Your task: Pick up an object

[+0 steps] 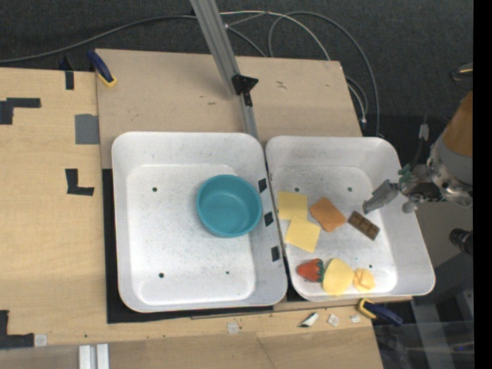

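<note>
Although the arm had reached in from the right, you had nothing picked up at this point. Your gripper (392, 193) hung over the right-hand edge of the right bin (330, 151), low and slanted, with one grey finger (378, 198) pointing down and left toward the bin floor. Whether the fingers stood wide or narrow I could not tell from this slant — nothing showed between them, so I counted it as carrying nothing.

Every candidate lay on the bin floor. Nearest the fingertip was the small dark brown block (364, 225), just below and left of it and apart from it. Beside that sat the orange-brown piece (329, 214), then two pale yellow squares (291, 205) (303, 236), one above the other. Along the near wall lay a red and green item (310, 270) touching a yellow lump (337, 277), with a smaller yellow bit (364, 280) next to it. The teal bowl (228, 205) sat alone in the left bin (154, 148), well away.

By my judgement the approach was partly made; the descent, the closing and the lift all remained — the whole grasp, really.
</note>
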Robot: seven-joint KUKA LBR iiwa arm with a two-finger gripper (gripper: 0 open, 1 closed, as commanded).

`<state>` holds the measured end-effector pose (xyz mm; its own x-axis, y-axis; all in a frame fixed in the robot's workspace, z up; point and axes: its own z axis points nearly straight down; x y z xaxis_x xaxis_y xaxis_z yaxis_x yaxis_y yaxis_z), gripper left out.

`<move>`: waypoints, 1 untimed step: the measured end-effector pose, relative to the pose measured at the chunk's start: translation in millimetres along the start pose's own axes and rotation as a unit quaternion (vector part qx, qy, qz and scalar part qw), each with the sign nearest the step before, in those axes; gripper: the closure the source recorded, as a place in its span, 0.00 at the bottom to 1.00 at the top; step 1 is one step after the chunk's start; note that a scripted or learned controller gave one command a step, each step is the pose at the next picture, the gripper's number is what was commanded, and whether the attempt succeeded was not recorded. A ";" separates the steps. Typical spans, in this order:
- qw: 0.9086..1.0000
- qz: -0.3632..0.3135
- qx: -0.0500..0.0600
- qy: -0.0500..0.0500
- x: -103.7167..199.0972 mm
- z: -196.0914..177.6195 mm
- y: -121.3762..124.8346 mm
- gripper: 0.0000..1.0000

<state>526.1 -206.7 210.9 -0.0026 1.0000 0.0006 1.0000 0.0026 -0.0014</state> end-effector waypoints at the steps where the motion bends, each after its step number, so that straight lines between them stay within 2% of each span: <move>1: 1.000 0.000 0.000 0.000 -0.1 -0.1 0.0 0.00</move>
<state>526.0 -206.8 211.0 -0.0022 1.0000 0.0008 1.0000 0.0022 -0.0015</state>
